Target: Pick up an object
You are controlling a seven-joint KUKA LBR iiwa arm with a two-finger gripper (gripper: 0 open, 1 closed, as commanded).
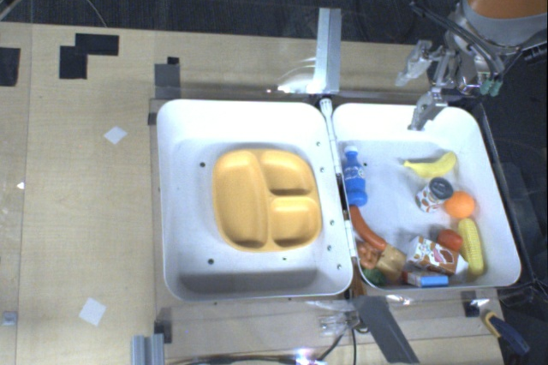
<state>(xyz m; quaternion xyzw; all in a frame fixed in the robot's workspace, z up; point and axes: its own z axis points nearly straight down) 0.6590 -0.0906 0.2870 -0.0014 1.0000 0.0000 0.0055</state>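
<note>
My gripper (pixel 420 89) hangs over the far edge of the right bin (pixel 488 149), open with nothing between its fingers. Below it in that bin lie a yellow banana (pixel 432 165), a small round can (pixel 435 194), an orange (pixel 460 205) and a corn cob (pixel 470 245). A blue bottle (pixel 352 176) lies along the bin's left wall, with a red sausage (pixel 363 230) just in front of it. A small printed carton (pixel 431 255) and a red tomato (pixel 449 239) sit near the front.
The left bin (pixel 184 183) holds a yellow divided tray (pixel 264 198). A metal post (pixel 329 50) stands behind the seam between the bins. A brown item (pixel 390 260) and a flat blue-and-red bar (pixel 426 278) crowd the right bin's front corner.
</note>
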